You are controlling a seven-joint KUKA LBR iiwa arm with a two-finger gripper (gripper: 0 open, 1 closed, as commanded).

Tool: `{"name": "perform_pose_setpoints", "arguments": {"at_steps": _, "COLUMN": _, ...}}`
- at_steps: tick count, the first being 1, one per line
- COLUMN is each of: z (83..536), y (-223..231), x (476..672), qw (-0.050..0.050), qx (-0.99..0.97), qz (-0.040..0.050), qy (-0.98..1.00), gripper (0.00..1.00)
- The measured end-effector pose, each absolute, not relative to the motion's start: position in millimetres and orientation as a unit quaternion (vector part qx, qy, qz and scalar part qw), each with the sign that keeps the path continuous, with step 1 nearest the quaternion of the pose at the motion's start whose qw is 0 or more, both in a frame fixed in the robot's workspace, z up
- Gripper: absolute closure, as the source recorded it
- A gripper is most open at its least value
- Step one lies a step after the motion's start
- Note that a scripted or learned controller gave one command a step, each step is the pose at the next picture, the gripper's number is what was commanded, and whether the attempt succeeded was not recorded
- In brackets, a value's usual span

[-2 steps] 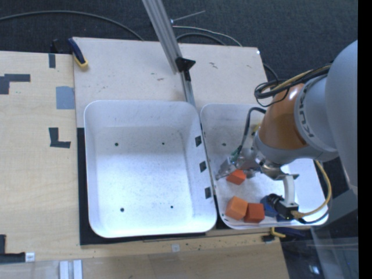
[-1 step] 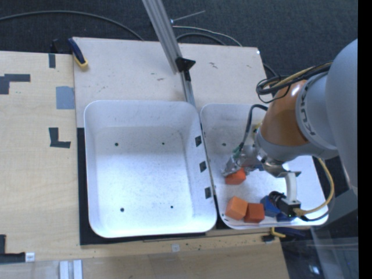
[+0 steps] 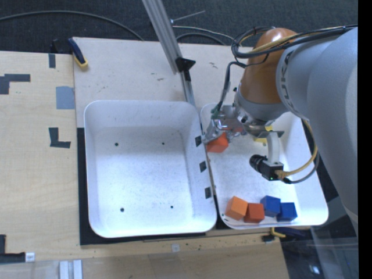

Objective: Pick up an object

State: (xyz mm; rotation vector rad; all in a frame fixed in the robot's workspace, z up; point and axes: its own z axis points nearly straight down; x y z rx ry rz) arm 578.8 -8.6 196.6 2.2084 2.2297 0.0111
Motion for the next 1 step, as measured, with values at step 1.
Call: {"name": "perform_pose_setpoints", "arguments": {"at_steps": 1, "z": 191.1, "y": 47.6, "x": 534.9, "qw": -0.003, "qx": 0.705, "qz": -0.0014, "qy": 0.709, "gripper": 1.0}}
